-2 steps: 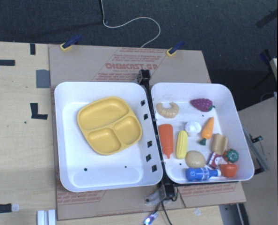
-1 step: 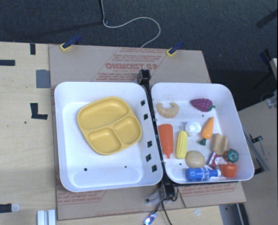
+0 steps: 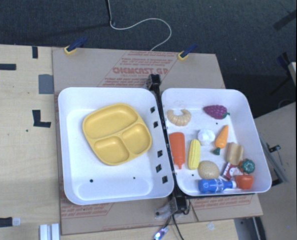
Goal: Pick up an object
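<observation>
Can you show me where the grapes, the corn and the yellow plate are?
grapes (image 3: 215,111), camera view, middle of the bunch
corn (image 3: 194,154), camera view, middle of the cob
yellow plate (image 3: 117,133), camera view, centre ridge

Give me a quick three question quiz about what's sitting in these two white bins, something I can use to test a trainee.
1. True or false: the yellow divided plate lies in the left bin.
2. Which item lies nearest the right bin's front edge? A) purple grapes B) blue bottle C) croissant
3. Fill in: the corn cob lies directly right of the orange ____.

Key
1. True
2. B
3. Carrot: the long orange carrot beside the divider; a smaller carrot lies further right.
</observation>
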`<state>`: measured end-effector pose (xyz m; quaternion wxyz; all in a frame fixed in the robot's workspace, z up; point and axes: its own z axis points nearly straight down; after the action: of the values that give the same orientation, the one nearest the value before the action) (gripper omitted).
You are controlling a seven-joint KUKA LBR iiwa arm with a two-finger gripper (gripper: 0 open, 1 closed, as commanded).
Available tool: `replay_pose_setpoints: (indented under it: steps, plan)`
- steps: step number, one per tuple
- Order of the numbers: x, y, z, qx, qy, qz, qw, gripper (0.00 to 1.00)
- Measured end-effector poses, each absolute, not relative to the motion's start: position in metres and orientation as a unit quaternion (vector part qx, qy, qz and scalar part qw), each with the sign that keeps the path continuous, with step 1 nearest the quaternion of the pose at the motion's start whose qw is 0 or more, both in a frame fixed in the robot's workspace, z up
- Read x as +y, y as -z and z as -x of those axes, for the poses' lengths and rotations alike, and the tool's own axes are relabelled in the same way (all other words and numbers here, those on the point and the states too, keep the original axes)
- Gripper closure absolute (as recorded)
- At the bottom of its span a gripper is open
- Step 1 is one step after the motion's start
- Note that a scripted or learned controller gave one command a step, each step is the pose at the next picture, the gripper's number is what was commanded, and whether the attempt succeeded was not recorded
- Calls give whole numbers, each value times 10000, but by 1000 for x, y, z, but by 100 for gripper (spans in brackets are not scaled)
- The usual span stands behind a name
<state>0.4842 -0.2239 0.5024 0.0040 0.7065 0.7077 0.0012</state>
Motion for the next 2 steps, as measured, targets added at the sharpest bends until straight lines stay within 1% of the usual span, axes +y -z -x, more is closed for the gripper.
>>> replay_pose_setpoints:
  steps: [1, 2]
  plan:
    - [-224, -472, -484, 7070, 9, -7072, -5, 100]
    - [-224, -439, -484, 7071, 13, -7071, -12, 100]
